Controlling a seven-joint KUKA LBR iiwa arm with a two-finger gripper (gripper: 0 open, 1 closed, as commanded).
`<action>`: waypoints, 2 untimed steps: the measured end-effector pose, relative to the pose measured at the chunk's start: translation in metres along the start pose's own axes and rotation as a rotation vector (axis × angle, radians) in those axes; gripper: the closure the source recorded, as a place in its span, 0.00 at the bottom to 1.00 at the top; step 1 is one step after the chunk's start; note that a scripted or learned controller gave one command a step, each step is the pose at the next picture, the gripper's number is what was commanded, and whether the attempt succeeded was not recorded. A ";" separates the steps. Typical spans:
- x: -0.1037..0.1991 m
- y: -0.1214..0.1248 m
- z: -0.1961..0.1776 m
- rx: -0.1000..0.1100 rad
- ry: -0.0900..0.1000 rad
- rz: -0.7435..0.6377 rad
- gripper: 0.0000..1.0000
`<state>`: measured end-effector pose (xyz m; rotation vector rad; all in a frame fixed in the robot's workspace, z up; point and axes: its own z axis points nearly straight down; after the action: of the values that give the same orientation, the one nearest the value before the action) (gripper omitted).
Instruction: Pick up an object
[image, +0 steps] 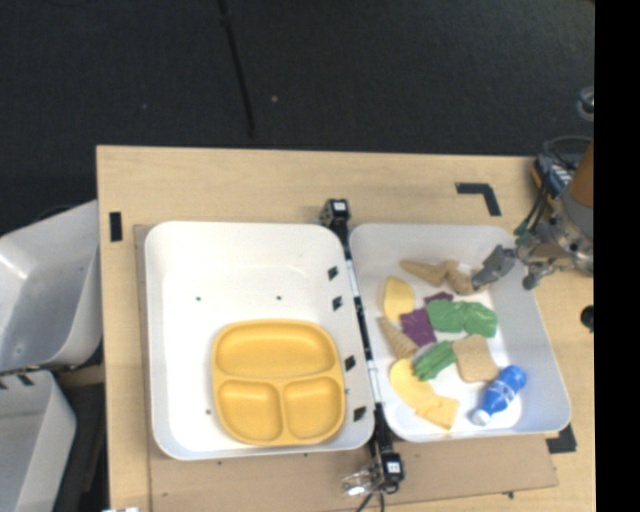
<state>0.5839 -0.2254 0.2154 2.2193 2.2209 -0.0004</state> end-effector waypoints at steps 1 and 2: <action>0.053 -0.022 0.120 0.006 0.004 -0.004 0.00; 0.076 -0.017 0.114 -0.001 0.001 -0.003 0.00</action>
<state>0.5670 -0.1497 0.1017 2.2156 2.2245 0.0017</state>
